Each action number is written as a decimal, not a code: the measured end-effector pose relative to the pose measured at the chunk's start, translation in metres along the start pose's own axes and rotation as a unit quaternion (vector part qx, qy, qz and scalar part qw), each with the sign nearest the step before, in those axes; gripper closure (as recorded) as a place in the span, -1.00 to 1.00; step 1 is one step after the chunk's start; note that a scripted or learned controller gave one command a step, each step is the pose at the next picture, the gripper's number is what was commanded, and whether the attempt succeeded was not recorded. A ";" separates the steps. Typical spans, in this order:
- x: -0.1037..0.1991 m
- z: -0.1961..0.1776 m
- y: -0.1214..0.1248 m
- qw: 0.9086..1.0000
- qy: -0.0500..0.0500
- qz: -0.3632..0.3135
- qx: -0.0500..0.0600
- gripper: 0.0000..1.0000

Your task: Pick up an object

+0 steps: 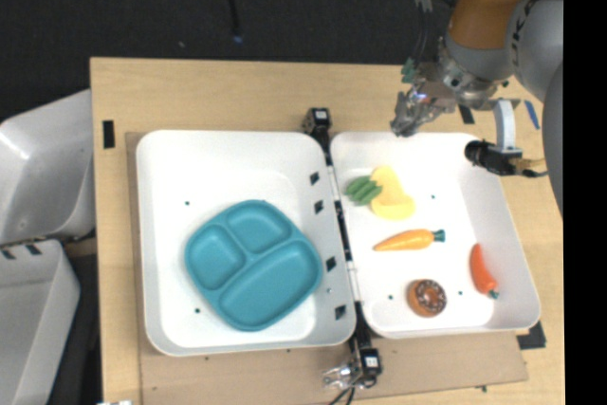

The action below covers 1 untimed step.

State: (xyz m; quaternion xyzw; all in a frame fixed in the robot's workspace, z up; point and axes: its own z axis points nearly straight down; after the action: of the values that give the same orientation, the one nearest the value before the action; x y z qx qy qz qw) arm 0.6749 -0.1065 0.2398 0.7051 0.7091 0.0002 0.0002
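**Arm poised at the far rim of the right bin, objects lying untouched**

We see the grey arm [503,5] with its orange band entering from the right, its gripper [410,120] sitting at about 12 o'clock of the right bin [503,204], over the bin's far left corner and the bare bench [237,95] just behind it. We cannot tell from this slanted view how the pincer stands; it is small and dark against the wood. Nothing shows between its tips.

The things to be picked lie in the right bin. A yellow toy with a green end [382,192] rests at about 10 o'clock of the bin's centre, near the divider. Just below it, around the centre, lies an orange carrot [410,240] with its green stub pointing toward 3 o'clock. A red pepper-like piece [484,270] lies at about 4 o'clock, near the right wall. A brown doughnut [427,297] sits at about 6 o'clock, near the front wall. All four lie apart from one another, except the yellow toy and carrot, which are near each other. All are well apart from the gripper.

In the left bin [161,232] we find a teal divided plate [251,264], tilted in its placing, toward 5 o'clock of that bin's centre.
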 end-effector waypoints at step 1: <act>0.051 -0.011 -0.010 1.000 0.000 0.000 0.000 1.00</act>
State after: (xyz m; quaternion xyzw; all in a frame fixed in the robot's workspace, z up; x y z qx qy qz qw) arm 0.6650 -0.0560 0.2508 0.7051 0.7091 0.0001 0.0001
